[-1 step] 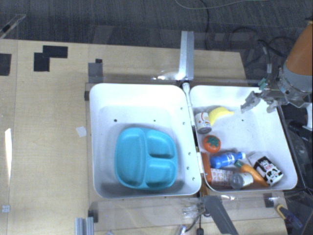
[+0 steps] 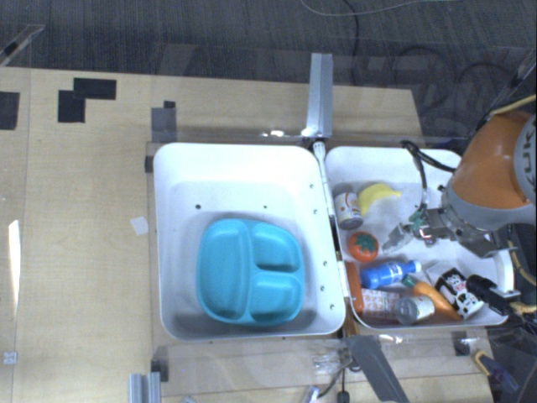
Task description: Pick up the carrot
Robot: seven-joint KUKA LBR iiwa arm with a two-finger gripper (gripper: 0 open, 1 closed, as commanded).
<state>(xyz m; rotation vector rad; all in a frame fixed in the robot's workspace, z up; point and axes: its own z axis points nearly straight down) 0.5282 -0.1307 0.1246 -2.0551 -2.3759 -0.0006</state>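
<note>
The carrot (image 2: 434, 295) is a short orange piece lying slantwise near the front of the right bin (image 2: 502, 267). It sits between a blue bottle (image 2: 389, 273) and a black-and-white toy (image 2: 458, 290). My gripper (image 2: 413, 226) hangs over the middle of that bin, behind the carrot and a little to its left. It is next to a red tomato (image 2: 363, 244). Nothing shows in its grasp. The grey arm with its orange band (image 2: 491, 170) reaches in from the right.
The right bin also holds a small can (image 2: 346, 209), a yellow banana (image 2: 379, 196) and a clear bottle with a red label (image 2: 382, 306). A blue divided plate (image 2: 249, 269) lies in the left bin (image 2: 180, 175). A metal divider post (image 2: 320, 99) stands between the bins.
</note>
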